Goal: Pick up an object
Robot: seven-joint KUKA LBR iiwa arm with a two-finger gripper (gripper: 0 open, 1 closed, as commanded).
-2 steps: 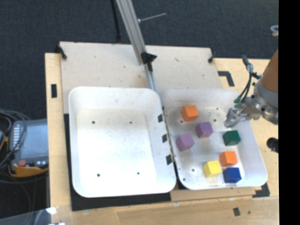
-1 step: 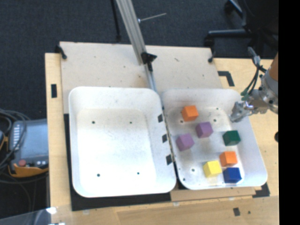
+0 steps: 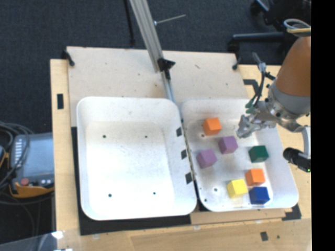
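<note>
In the right half of the frame the gripper (image 3: 245,129) hangs over the right bin (image 3: 282,192), just right of an orange cube (image 3: 212,125) and above a purple cube (image 3: 227,144). Nothing shows between its fingers; whether they are spread or pressed together is too blurred to tell. Lower in that bin lie a second purple cube (image 3: 206,158), a green cube (image 3: 258,153), another orange cube (image 3: 255,176), a yellow cube (image 3: 236,187) and a blue cube (image 3: 259,195). The left bin (image 3: 131,156) fills the middle left.
</note>
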